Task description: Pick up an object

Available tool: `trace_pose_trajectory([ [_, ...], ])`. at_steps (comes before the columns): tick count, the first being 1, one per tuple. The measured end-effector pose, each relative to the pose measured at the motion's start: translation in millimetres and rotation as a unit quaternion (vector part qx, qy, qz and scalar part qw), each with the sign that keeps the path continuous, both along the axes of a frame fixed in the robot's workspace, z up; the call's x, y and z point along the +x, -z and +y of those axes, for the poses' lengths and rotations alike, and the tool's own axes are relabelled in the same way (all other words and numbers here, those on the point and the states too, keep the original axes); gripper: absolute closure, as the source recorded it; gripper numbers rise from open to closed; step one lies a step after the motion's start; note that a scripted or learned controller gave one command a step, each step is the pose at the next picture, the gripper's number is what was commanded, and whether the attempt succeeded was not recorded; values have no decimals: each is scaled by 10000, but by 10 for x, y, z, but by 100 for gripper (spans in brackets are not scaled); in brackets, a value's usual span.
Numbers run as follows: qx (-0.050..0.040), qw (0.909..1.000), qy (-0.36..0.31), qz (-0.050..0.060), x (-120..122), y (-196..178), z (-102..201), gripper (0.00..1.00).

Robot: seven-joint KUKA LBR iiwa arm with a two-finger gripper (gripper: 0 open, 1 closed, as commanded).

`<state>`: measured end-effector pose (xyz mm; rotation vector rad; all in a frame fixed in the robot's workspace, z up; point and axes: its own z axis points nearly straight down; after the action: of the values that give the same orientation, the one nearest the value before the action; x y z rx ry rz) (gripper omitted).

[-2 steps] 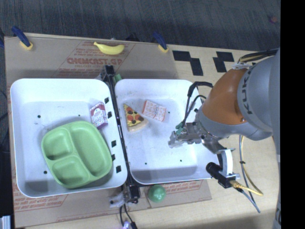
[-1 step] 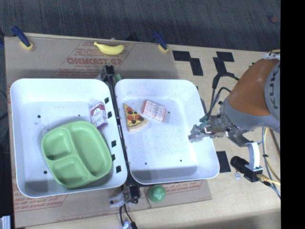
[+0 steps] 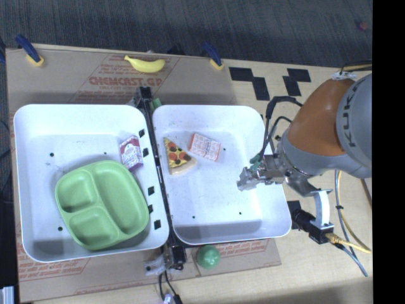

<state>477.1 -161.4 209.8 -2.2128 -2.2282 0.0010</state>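
Pizza slice toy: lay in right bin, near its left wall.
Printed packet: just right of the pizza slice, flat on the bin floor.
Jaws: over the right bin's right side, apart from both items; opening not discernible, nothing seen held.
Left bin: held green divided plate and small red-and-white packet.
Surface: banana behind bins, green ball in front.

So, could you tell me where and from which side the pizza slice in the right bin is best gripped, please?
Probably from straight above, closing across the pizza slice near its wide crust end. It lies flat on the right bin floor, clear of the walls and just left of the small carton, so its long sides look free.
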Motion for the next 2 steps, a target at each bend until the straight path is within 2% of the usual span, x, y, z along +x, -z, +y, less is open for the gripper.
trace_pose_trajectory([
  [1, -3, 10000, 5, -11, 1136, -56, 46, 100],
  [2, -4, 10000, 5, -4, 1133, -55, 42, 0],
])
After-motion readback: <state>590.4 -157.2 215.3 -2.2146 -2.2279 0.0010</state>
